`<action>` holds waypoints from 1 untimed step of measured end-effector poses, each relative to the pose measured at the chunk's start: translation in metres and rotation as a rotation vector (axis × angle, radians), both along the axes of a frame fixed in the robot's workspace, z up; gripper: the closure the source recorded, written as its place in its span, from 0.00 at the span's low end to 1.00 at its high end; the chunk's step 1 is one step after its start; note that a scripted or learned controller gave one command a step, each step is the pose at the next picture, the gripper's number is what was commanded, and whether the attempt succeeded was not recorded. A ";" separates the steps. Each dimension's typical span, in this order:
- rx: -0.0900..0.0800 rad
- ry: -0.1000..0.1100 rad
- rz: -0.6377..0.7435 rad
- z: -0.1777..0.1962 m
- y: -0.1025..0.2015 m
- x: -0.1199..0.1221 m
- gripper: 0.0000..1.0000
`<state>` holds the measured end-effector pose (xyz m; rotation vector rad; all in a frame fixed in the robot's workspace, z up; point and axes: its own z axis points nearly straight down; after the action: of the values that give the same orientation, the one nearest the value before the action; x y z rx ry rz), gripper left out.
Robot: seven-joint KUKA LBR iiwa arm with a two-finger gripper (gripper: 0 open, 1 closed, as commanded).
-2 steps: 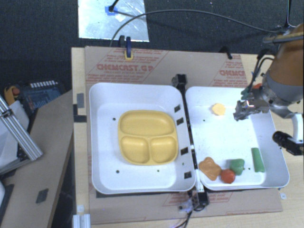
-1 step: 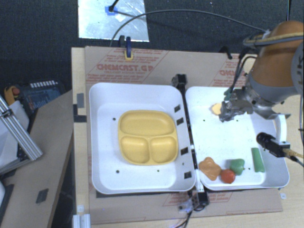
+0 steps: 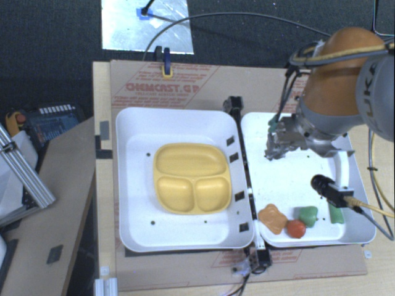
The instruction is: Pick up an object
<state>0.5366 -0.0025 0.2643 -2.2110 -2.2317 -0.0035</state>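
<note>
Lying in two bins point(image 3: 133, 165): one yellow tray point(image 3: 191, 177), three small toys point(image 3: 295, 219).

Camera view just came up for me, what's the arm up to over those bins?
The arm's gripper hangs over the upper part of the right bin, with nothing seen in it. The small items, an orange piece, a red ball and a green piece, lie along that bin's near edge. The left bin holds a yellow tray.

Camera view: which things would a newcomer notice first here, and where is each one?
Probably the yellow divided tray, lying in the middle of the left bin. Next, the arm's orange band at upper right, with the gripper hanging over the right bin. Small toy foods, orange, red and green, lie along that bin's near edge.
</note>
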 end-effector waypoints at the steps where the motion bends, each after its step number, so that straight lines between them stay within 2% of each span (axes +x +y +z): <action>1: 0.000 0.000 0.000 -0.005 0.048 -0.001 1.00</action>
<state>0.5359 0.0452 0.2589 -2.2111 -2.2315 -0.0031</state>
